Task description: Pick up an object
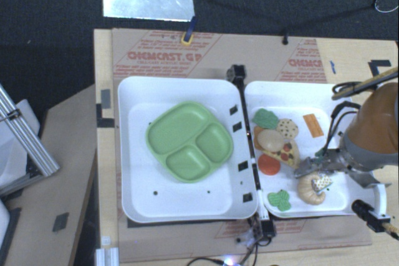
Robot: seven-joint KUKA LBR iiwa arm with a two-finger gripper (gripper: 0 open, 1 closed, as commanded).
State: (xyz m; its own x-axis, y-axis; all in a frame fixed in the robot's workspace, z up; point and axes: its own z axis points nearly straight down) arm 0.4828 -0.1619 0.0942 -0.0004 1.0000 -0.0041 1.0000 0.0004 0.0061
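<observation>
Left shallow white plastic bin (134, 134): holds a green three-compartment plastic tray (189, 141).
Right shallow white plastic bin (293, 93): toy foods.
Grey two-finger gripper (312, 166): low, beside a tan bread-like lump (312, 189); grip state cannot be told.
Step judged: approach. Next: settle over one item, close, lift.

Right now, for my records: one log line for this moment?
end effector over right bin | above bun-like toy | green tray in left bin
</observation>
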